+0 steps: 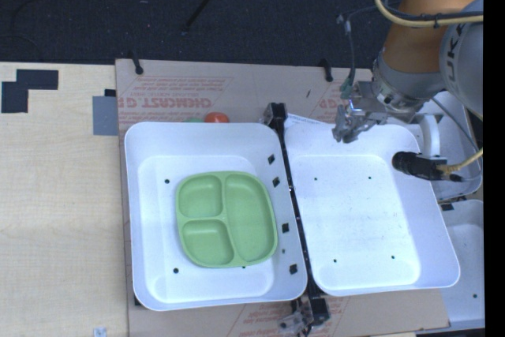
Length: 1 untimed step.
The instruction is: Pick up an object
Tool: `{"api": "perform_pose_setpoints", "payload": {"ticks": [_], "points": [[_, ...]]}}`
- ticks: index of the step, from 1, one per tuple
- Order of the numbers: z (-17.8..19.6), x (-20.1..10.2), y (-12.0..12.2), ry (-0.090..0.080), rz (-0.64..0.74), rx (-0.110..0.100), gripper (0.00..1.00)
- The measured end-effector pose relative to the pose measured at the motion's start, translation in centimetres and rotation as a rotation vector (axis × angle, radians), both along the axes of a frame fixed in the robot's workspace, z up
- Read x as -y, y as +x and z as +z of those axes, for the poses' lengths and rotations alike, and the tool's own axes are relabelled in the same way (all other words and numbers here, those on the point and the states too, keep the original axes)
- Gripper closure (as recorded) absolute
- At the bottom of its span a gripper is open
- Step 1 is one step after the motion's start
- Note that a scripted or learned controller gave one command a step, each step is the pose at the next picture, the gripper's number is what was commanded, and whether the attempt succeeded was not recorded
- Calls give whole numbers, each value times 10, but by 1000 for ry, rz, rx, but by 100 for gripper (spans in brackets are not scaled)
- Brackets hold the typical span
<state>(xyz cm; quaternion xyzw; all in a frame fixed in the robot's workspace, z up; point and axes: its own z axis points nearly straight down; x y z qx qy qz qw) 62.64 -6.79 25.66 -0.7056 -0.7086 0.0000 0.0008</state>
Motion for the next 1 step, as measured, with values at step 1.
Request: {"api": "perform_pose_setpoints", "payload": {"ticks": [1], "points": [[-15,-55,-1,0,0,-3,100]]}}
